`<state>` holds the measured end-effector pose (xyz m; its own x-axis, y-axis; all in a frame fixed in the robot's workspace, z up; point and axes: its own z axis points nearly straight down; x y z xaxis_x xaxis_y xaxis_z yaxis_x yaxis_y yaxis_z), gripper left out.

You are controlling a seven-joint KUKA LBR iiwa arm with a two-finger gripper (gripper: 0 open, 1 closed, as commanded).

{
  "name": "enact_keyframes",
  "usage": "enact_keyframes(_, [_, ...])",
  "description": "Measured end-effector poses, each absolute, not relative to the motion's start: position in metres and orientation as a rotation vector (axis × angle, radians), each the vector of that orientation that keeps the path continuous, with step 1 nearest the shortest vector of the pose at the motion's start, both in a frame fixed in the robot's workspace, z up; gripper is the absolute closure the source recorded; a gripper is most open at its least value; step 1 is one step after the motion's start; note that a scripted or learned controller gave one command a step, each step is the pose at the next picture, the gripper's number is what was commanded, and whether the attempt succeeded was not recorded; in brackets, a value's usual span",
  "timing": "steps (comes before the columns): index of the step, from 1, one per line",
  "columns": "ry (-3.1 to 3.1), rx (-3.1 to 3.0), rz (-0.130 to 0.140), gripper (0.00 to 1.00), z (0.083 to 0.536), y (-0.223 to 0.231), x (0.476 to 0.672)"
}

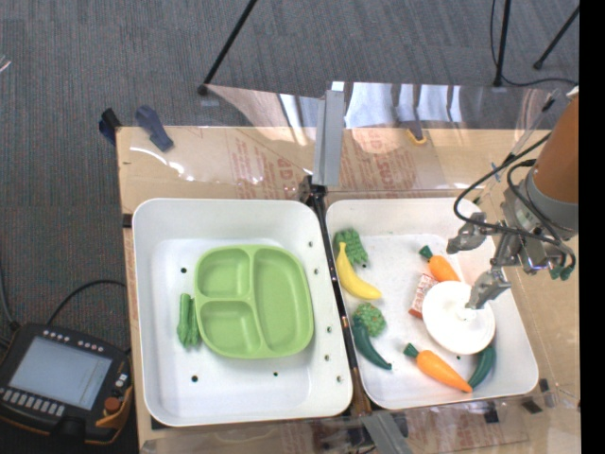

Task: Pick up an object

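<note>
Under the tool [482, 287] lies the white plate [458, 320].

Grey ribbed carpet floor [142, 36] surrounds a pale wooden bench top [236, 164] under a clear, reflective plastic sheet. Thin black tripod legs [232, 36] cross the carpet at upper centre and upper right. A grey upright metal post [328, 138] stands at the bench's far edge. A black handheld control pendant with a grey screen [61, 376] lies on the floor, lower left. Lighting is even.
</note>
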<state>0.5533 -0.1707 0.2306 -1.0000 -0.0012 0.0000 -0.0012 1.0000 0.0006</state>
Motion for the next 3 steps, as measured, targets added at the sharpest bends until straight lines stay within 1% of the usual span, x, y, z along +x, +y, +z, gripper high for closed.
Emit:
enact_keyframes(1, [-3.125,0.290,-0.005,0.00,0.096,-0.172,0.558])
enact_keyframes(2, [-3.130,0.246,-0.005,0.00,0.086,-0.160,0.518])
enact_keyframes(3, [-3.138,0.171,-0.005,0.00,0.087,-0.117,0.561])
